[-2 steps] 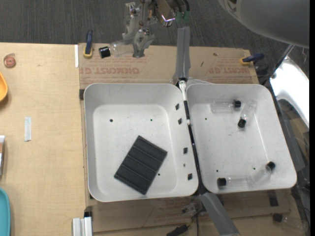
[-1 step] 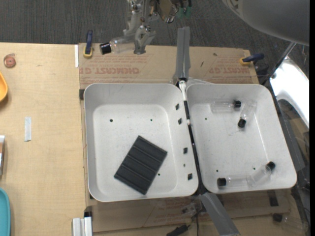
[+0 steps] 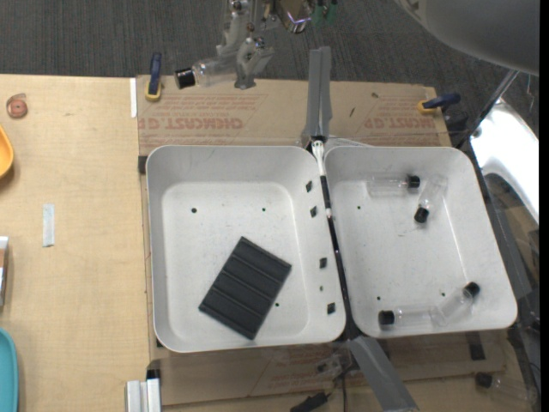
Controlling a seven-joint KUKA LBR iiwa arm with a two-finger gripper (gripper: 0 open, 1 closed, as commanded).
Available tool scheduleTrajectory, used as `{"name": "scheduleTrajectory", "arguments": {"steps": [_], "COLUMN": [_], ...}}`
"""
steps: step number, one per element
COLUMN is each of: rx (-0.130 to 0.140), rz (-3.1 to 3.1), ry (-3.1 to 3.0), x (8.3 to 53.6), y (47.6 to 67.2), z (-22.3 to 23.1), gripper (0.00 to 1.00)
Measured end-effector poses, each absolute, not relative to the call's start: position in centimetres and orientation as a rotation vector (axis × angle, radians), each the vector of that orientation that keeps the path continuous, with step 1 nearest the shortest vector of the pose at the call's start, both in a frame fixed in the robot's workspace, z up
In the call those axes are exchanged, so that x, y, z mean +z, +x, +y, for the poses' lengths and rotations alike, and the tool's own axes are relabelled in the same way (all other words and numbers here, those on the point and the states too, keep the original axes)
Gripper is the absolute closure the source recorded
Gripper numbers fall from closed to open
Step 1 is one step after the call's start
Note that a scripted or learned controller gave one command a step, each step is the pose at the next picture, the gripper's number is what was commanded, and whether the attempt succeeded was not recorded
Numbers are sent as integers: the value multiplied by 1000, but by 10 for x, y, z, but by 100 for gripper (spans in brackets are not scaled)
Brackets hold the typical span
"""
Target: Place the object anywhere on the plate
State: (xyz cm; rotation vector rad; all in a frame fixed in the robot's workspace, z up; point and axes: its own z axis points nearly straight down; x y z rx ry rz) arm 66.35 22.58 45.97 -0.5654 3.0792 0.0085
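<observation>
A black ribbed plate (image 3: 246,287) lies flat and tilted in the left bin (image 3: 171,230), towards its front. My gripper (image 3: 244,77) hangs high beyond the bins' far edge, over the cardboard sheet (image 3: 283,114). It is shut on a clear tube with a black cap (image 3: 190,75), which sticks out to the left of the fingers, lying nearly level. The tube is far behind the plate and a little left of it. Several more clear, black-capped tubes (image 3: 421,204) lie in the right bin (image 3: 480,230).
A raised divider (image 3: 326,213) runs between the two bins. Blue-and-yellow clamps (image 3: 154,74) (image 3: 437,103) pin the cardboard at its far corners. On the wooden bench at left sit an orange dish (image 3: 4,153) and a teal item (image 3: 7,376).
</observation>
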Motion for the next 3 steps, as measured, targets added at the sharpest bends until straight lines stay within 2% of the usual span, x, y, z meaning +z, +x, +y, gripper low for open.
{"name": "scheduleTrajectory", "arguments": {"steps": [3], "rx": [17], "rz": [3073], "ry": [-548], "x": [485], "y": [668], "z": [224], "gripper": [100]}}
